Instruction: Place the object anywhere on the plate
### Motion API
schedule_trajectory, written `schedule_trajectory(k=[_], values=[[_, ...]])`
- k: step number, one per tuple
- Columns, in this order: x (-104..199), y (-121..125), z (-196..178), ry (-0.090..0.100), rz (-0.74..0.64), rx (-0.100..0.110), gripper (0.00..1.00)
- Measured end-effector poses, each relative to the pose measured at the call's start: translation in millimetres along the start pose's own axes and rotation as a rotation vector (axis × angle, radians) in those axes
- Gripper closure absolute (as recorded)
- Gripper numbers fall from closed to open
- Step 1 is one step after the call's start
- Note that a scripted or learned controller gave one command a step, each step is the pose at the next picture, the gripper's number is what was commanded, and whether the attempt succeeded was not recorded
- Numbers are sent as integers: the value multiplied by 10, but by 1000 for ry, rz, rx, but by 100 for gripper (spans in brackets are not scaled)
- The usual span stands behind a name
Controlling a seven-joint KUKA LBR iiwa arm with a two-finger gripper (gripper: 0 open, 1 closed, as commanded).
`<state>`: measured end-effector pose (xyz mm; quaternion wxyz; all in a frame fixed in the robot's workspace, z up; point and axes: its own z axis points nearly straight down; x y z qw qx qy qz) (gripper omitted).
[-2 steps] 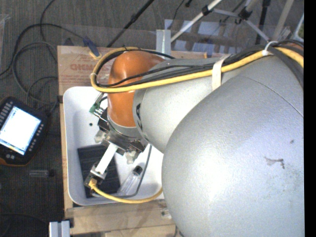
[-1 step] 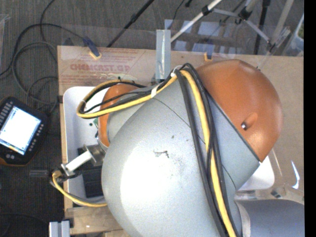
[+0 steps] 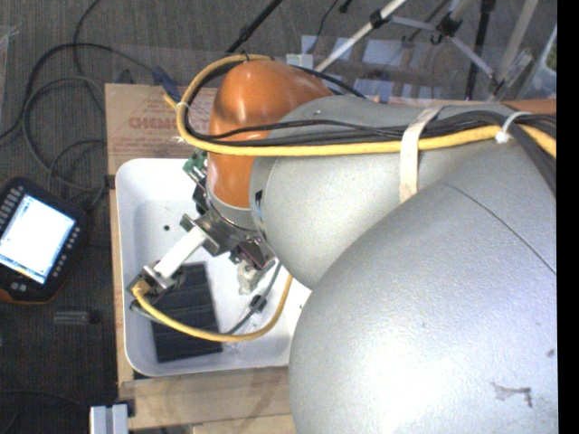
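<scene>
Grey arm (image 3: 425, 269) looms over white bin (image 3: 136, 206) — carpet (image 3: 54, 52), cables beyond; hand (image 3: 231, 242) state perhaps hidden — can't tell.

Faint red lettering on the cardboard sheet (image 3: 136, 120) is too blurred to read.

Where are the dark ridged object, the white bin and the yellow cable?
dark ridged object (image 3: 185, 319), camera view, middle of its ribbed top.
white bin (image 3: 149, 211), camera view, bare floor near the upper left corner.
yellow cable (image 3: 308, 148), camera view, the run across the grey arm.

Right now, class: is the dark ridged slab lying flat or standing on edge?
Lying flat: the dark ridged slab shows its broad face upward on the white bin's floor.
</scene>
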<state>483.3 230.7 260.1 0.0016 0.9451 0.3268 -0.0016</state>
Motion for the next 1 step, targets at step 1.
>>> schedule_trajectory(k=[1], values=[[0,-11,-75,-5,-2,0,100]])
